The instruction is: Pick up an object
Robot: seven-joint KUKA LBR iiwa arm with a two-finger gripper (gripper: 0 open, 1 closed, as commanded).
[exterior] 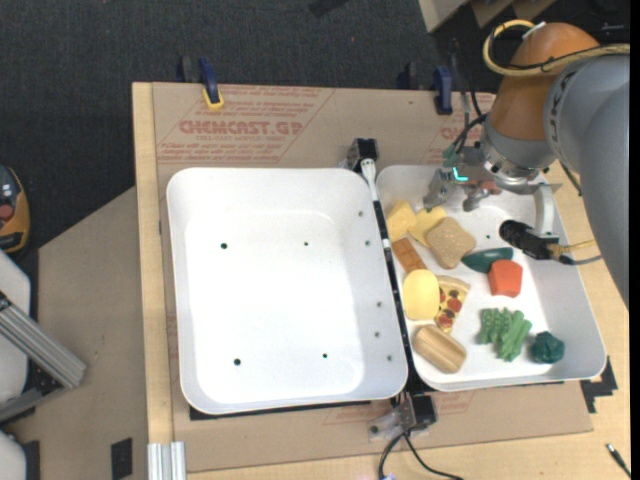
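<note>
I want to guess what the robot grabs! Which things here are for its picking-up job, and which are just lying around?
For the job:
gripper
cheese wedge
bread slice
lemon
pizza slice
bread roll
orange block
green beans
right bin

Just lying about:
left bin
blue clamps
cardboard sheet
</note>
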